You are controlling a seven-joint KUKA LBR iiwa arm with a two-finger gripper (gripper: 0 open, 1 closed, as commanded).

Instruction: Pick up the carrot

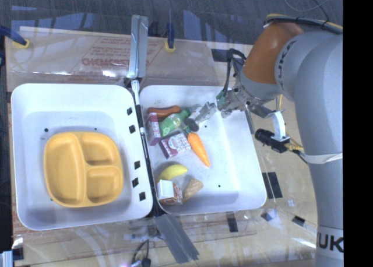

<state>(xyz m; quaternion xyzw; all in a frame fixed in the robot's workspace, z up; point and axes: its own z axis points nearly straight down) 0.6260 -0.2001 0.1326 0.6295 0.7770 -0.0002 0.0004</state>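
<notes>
The carrot (199,148) is orange and tapered. It lies in the middle of the right bin (245,161) with its point toward the front right. My gripper (197,118) reaches in from the right and hangs low just behind the carrot's thick end, beside a green packet (175,123). Nothing shows held in the gripper, and the carrot lies apart from it on the bin floor.
Around the carrot lie a brown sausage (165,111), a maroon box (153,129), a purple packet (175,144), a yellow fruit (173,171), a small carton (168,192) and a tan piece (193,187). The left bin (29,108) holds a yellow divided tray (83,168).
</notes>
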